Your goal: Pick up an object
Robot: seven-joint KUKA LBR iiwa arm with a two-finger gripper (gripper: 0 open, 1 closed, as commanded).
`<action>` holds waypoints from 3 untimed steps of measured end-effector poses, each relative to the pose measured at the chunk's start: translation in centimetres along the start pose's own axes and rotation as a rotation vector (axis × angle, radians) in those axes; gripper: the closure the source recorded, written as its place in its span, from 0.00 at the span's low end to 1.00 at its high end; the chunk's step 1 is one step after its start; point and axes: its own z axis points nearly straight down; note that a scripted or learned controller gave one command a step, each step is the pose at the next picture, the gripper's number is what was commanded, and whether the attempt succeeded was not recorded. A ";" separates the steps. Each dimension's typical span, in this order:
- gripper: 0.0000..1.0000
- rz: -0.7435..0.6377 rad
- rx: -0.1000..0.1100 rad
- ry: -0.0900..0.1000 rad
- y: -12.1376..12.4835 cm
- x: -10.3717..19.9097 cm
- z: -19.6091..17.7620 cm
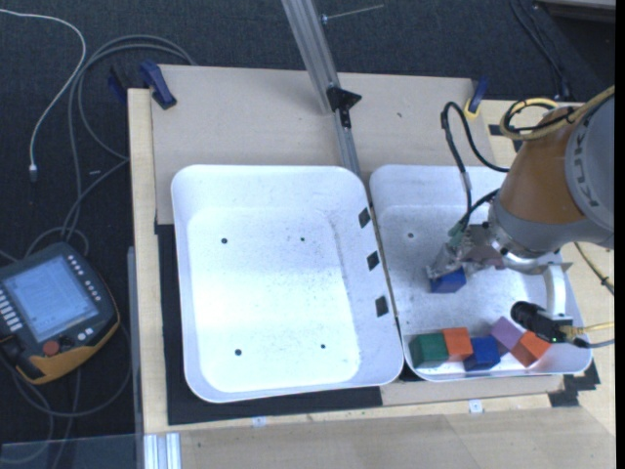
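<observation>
Along the near edge of the right-hand shallow white plastic bin (422, 203) a row of small blocks lies close together. A green cube (427, 349) sits nearest the near left corner, with an orange cube (457, 341) touching its right side. A dark blue cube (482, 356) comes next. A lilac block (507, 331) lies tilted just behind it, and a second orange block (533, 348) sits towards the near right corner.

Further back, near the middle of the same bin, a small blue block (447, 281) rests on the floor, well apart from the row. The gripper (453, 265) is directly over it, its tip at the block's upper side and apparently touching it. How far the gripper is open cannot be told from here, nor whether it has hold of the block. The grey arm with its orange band (547, 179) comes in over the bin's right edge.

The left-hand shallow white plastic bin (264, 291) stands beside the right one, their rims meeting. Three small black clips (372, 259) sit along that seam.

Both bins stand on the pale brown bench (244, 115). At its far edge a slanted aluminium bar (308, 27) comes down to the gap between the bins. A blue clamp (156, 84) grips the far left corner, and another blue clamp (478, 96) sits on the far edge to the right.
</observation>
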 end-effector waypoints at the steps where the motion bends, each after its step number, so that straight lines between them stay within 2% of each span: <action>1: 1.00 0.005 -0.006 -0.007 1.3 -6.3 -5.2; 2: 1.00 -0.007 0.007 0.004 3.8 1.5 0.4; 3: 1.00 -0.008 -0.007 0.002 5.3 10.8 -8.8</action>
